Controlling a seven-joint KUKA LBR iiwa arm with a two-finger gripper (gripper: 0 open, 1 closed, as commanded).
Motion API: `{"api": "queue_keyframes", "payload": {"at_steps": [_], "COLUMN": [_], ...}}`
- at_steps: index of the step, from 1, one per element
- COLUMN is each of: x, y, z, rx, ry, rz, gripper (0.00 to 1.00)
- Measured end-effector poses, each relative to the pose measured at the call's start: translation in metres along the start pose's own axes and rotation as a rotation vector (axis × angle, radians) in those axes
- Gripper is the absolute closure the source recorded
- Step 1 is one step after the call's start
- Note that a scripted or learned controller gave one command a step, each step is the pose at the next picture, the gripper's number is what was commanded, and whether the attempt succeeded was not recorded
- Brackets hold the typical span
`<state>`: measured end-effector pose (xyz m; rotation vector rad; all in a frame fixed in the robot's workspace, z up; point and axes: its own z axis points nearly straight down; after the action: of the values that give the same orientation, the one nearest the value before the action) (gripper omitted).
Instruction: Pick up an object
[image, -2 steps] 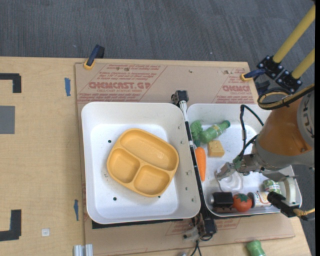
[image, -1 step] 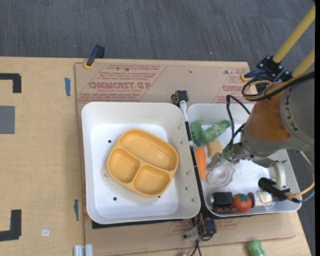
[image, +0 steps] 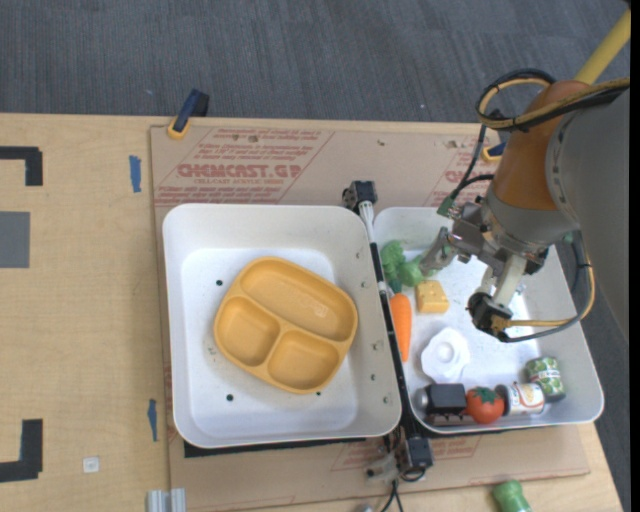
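Nothing is lifted yet: the yellow block, carrot, white cup and tomato all lie in the right bin. The pincer hangs above the bin's far part, carrying nothing; choosing and grasping remain. The divided tray sits in the left bin.

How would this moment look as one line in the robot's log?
task: pick up an object | gripper: over right bin, near cheese | holding: nothing seen | tray: left bin
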<state>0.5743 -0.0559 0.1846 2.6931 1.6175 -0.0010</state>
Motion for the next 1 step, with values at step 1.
{"api": "queue_keyframes", "payload": {"at_steps": [1], "x": [-0.0807], "y": [-0.0449], "z": [0.0847], "rx": [0.003], "ry": [-0.001], "rz": [0.115], "gripper": [0.00]}}
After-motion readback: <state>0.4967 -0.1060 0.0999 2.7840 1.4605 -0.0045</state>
